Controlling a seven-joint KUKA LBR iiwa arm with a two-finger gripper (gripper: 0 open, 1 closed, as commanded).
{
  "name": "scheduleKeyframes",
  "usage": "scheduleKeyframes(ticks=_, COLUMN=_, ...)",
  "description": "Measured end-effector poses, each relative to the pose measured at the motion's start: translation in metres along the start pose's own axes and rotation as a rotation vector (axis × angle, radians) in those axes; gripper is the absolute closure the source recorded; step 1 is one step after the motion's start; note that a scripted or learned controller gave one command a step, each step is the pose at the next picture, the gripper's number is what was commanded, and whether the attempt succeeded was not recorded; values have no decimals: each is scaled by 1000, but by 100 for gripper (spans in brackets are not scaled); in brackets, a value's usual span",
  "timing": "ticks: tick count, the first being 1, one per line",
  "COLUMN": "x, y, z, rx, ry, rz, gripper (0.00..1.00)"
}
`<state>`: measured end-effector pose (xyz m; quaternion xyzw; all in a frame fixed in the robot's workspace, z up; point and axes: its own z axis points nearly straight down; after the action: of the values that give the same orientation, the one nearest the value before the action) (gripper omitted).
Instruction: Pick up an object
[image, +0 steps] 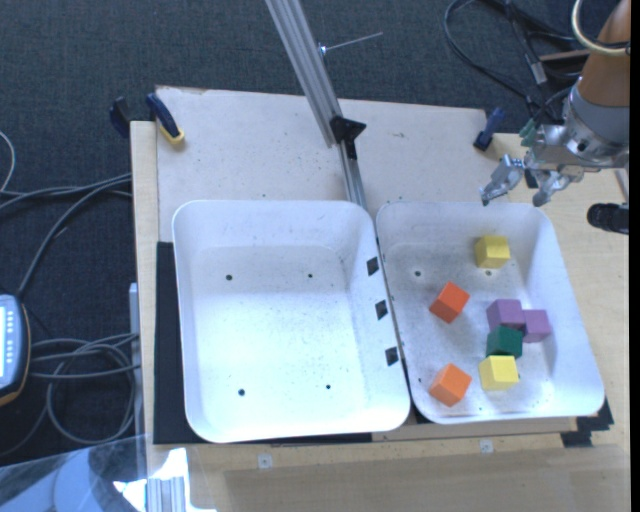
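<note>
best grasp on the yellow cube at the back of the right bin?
Judgement only: take the yellow cube from straight above, fingers on two opposite side faces. It lies alone, apart from the other blocks, on the right bin floor, so all sides look free. The gripper, fingers open with nothing between them, hangs over the bin's back rim.

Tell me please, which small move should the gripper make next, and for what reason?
Probably move forward over the right bin and lower toward the yellow block. The gripper is open with nothing between its fingers, above the bin's far rim, and that block lies nearest and apart from the others.
</note>
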<state>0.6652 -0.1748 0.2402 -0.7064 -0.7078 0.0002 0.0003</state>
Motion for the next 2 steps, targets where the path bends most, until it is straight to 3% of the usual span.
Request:
scheduleKeyframes(ticks=1, x=0, y=0, z=0, rx=0, ry=-1, rz=0, gripper=0)
scheduleKeyframes(ticks=2, x=-2, y=-1, z=42, rx=4, ry=0, rz=1, gripper=0)
